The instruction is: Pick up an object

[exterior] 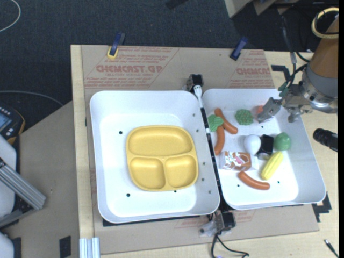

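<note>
Claw [280, 107] hung over right bin [306, 168] w/ fingers apart, nothing held; should've centred on broccoli [244, 116] before closing.

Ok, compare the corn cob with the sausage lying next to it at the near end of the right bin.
The corn cob is yellow with a ridged look; the sausage is smooth and orange-red. The corn cob is thicker and lies at a steep slant toward the green ball; the thinner, slightly curved sausage lies nearly crosswise. Both are elongated toy foods lying flat on the right bin floor.
</note>
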You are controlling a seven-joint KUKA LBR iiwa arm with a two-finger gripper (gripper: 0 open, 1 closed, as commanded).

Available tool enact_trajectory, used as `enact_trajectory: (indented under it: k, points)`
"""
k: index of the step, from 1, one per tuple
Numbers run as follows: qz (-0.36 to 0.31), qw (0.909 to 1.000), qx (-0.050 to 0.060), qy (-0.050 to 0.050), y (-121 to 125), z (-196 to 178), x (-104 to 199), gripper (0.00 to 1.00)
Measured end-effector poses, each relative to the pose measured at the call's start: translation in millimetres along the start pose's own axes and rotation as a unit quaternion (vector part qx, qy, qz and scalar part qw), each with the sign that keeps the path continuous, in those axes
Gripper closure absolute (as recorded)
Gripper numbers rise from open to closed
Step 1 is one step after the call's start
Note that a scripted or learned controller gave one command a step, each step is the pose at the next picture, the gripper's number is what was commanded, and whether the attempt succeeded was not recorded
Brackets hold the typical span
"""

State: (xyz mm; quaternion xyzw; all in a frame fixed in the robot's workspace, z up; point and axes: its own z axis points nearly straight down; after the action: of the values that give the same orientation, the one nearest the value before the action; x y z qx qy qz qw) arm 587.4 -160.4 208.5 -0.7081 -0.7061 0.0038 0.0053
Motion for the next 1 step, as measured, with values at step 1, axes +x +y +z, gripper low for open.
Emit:
enact_trajectory:
  k: [1]
  points:
    - [-0.001, 1.0, -0.007, -0.001, 2.9, -7.3, 0.2, 0.0]
